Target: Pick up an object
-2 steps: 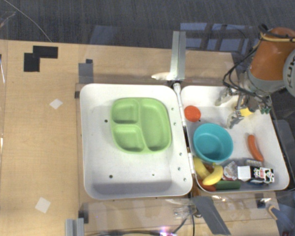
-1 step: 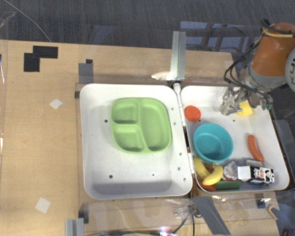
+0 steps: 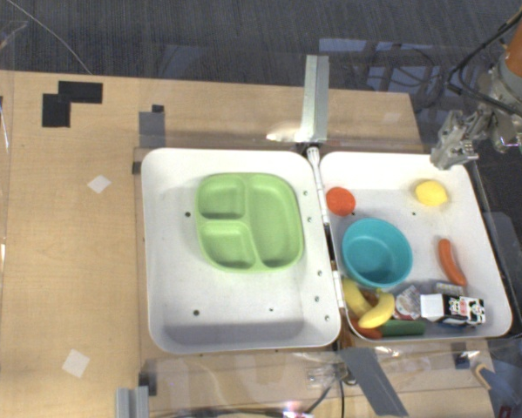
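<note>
**Gripper parked above the right bin, nothing picked yet**

You are at the very start: the gripper (image 3: 453, 144) hangs over the far right corner of the right bin (image 3: 487, 233), above the rim, with nothing between its fingers. Whether it is wide or narrow I cannot tell (the view is too blurred there).

The nearest candidate is the lemon (image 3: 431, 193), lying alone near the far edge of that bin, just below the gripper. I judge it the easiest pick: your next move would be a short shift over it and a straight descent.

Other options sit in the same bin. The orange ball (image 3: 340, 200) lies at the far left edge, close against the divider. The sausage (image 3: 450, 261) lies by the right edge. The blue bowl (image 3: 377, 251) takes the middle. The bananas (image 3: 369, 306) and small packets (image 3: 452, 306) crowd the near edge, touching one another, so a clean grasp there looks harder.

The left bin (image 3: 169, 233) holds a green tray (image 3: 247, 221).
</note>
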